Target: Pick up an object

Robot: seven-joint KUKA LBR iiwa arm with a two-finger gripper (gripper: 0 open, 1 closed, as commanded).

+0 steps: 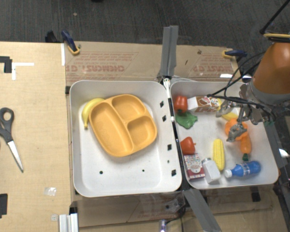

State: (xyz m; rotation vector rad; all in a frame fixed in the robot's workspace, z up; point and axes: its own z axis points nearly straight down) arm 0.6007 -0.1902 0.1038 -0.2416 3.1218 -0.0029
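Nearest the camera, along the right bin's (268,178) front edge, we saw a blue bottle (245,169) lying on its side, a small white container (211,171) and a red-printed packet (194,166). Behind them lay an ear of corn (218,153), its long axis running front to back, and a red pepper (187,144). Further back sat a green leafy piece (186,121), a red tomato-like piece (181,103) and a brown-and-white carton (205,104).

Our gripper (238,129) hung low over the right half of that bin, among cables, and we could not tell how wide the jaws stood. Just beneath and to the right of it lay orange pieces (243,140), carrot-like, with their long axis running roughly front to back. We judged these the likeliest target, since they lay almost directly under the jaws; nothing was visibly held between them. A yellow piece (228,115) lay just behind the gripper.

The left bin (87,178) held an orange divided plate (122,124) with a banana (89,109) against its left rim, well apart from the arm. Both bins rested on cardboard on the desk (29,129), where scissors (7,134) lay at the far left. Dark carpet ran behind.
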